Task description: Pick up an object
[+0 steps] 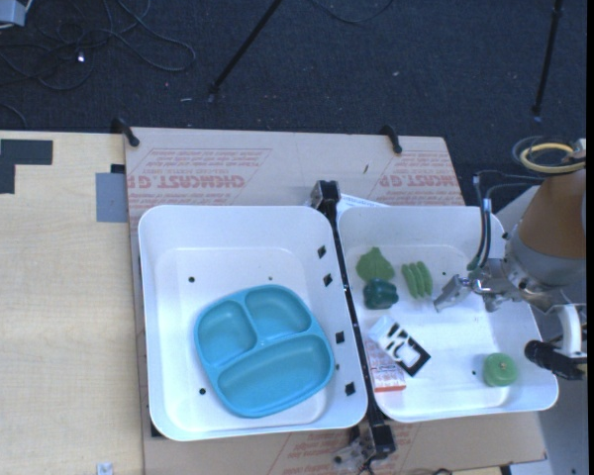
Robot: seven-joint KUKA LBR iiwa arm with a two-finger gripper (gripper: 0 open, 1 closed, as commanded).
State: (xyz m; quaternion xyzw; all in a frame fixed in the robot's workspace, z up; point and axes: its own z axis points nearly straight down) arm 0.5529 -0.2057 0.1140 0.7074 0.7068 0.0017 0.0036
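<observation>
The right bin (535, 399) holds several small objects. A light green leafy toy (374, 263) lies at its left, with a dark teal piece (380, 293) just below it. A green ridged piece (417, 279) lies to their right. A round green object (499, 369) sits near the front right corner. A black and white card (406, 348) lies on a white and red packet (384, 372) at the front left. My gripper (459, 292) hangs over the middle of this bin, right of the ridged piece, with nothing seen in it.
The left bin (168, 265) holds a blue divided plate (265, 348). The arm (552, 228) comes in over the right bin's right rim. A black divider (339, 295) runs between the two bins. Cardboard lies under both bins.
</observation>
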